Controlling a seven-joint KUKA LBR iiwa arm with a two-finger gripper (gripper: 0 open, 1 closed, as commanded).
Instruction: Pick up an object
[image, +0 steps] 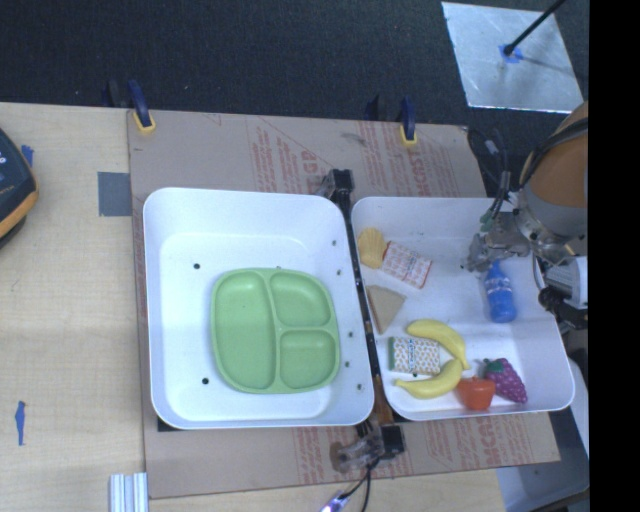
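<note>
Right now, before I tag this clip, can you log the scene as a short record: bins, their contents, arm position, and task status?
left bin: holds a green divided plate
right bin: blue bottle, two bananas, red item, purple grapes, small printed packet, red-patterned packet, yellow piece, tan wedge
gripper: low over the right bin's far right part, just above the blue bottle's top
grasp: cannot tell from this view
task status: nothing visibly lifted
</note>
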